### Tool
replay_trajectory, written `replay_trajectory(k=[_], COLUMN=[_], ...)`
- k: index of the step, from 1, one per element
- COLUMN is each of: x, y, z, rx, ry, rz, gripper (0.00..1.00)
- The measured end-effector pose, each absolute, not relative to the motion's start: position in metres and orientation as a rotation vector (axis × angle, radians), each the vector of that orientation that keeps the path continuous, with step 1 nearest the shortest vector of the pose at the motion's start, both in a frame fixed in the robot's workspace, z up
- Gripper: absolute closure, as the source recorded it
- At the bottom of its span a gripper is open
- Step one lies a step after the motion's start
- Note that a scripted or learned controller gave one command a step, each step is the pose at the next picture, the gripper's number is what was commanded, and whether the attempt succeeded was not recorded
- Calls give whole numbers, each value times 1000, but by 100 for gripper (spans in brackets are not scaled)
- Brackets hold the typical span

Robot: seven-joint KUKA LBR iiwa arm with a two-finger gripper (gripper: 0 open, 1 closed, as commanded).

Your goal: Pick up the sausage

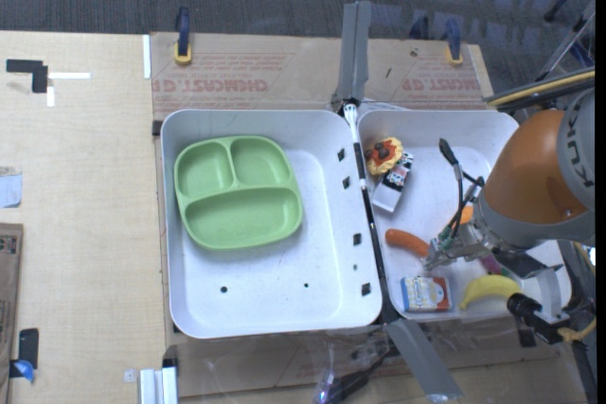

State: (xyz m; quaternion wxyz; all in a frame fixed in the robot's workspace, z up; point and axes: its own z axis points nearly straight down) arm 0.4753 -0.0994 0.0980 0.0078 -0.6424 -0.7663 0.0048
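Camera view: 2 white bins sitting side by side. Left bin [189, 298] is carrying a green 3-section plate [238, 191] w/ nothing in it. Right bin [421, 123] is holding the sausage [406, 241], orange-red, lying near the bin's left wall, approx mid-height. Gripper [441, 251] is hanging just right of the sausage's end, nearly touching it; can't tell how the fingers are standing. A banana [489, 289] and a small packet [424, 293] are lying below, a toy figure [388, 161] sitting up top. Arm is reaching in from the right.
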Motion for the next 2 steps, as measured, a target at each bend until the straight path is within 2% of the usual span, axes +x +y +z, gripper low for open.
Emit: replay_trajectory(k=[1, 2], x=[511, 510], y=[-60, 0], z=[188, 258], rx=[-1629, -1497], ry=[-2681, -2759], rz=[5, 6], gripper=[100, 100])
